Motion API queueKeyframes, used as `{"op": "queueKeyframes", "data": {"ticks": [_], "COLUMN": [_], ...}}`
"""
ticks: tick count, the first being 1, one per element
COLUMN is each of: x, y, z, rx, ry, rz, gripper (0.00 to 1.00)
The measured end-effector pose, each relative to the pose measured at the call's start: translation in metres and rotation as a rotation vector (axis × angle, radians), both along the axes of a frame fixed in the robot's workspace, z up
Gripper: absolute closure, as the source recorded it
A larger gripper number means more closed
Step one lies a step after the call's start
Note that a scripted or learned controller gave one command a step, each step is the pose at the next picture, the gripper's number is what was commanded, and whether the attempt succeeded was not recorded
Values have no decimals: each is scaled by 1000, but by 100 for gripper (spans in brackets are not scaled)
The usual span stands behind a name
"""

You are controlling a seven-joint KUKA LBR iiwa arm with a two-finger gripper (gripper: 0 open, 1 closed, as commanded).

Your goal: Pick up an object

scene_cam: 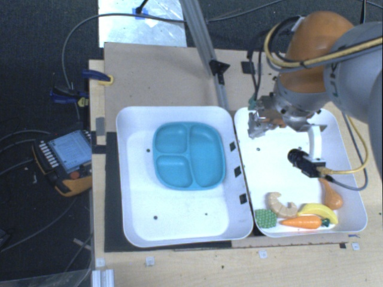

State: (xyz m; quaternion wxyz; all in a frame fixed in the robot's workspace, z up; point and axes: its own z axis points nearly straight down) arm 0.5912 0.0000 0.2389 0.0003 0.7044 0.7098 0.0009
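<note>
The grey arm with its orange band comes in from the upper right of the frame. Its two-finger gripper (259, 123) hangs over the upper left corner of the right-hand shallow white bin (269, 169), close to the wall shared with the neighbouring bin. The gripper is seen from above and blurred, so it cannot be told whether it is open or closed. No object is seen in its grasp.

The small toy foods lie together along the lower end of that right-hand bin, well apart from the gripper. A tan curved toy pastry (278, 203) sits at the middle of the group. A yellow plastic banana (319, 211) lies just to its right, and an orange plastic carrot (301, 222) lies lengthwise below both, near the bin's lower rim. A small green square piece (266, 218) rests at the lower left corner, beside the carrot's tip. An orange rounded piece (331, 196) lies against the right wall, above the banana.

The left-hand shallow white bin (128, 160) holds a light blue plastic plate with three compartments (190, 155), lying flat in its upper half. Both bins sit on a brown board (155, 70).
</note>
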Motion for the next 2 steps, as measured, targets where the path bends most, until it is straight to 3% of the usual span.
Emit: {"op": "queueKeyframes", "data": {"ticks": [1, 2], "x": [-1, 15], "y": [54, 107], "z": [-13, -20], "rx": [0, 1], "ry": [1, -1], "rz": [2, 2], "gripper": [100, 100]}}
